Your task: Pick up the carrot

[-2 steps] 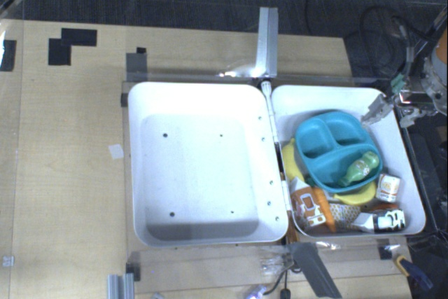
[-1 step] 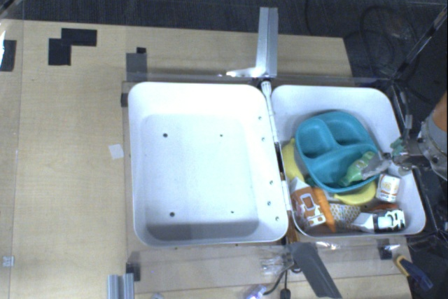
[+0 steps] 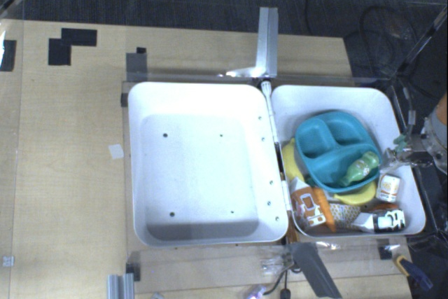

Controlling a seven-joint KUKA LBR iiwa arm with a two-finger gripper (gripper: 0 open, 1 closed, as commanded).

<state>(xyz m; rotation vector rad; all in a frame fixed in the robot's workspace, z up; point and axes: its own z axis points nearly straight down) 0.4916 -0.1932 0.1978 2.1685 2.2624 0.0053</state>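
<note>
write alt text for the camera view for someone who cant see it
Two shallow white bins sit side by side on a wooden bench. The right bin holds a tilted blue divided plate, a small bottle and packaged items, while the gripper hangs at its right edge.

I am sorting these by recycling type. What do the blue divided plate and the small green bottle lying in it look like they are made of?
The blue divided plate looks like moulded plastic: one even teal colour, smooth matte surface, rounded raised dividers. The small green bottle seems to be translucent plastic, since light passes through its pale green body; it could be glass, the picture leaves that open.
</note>
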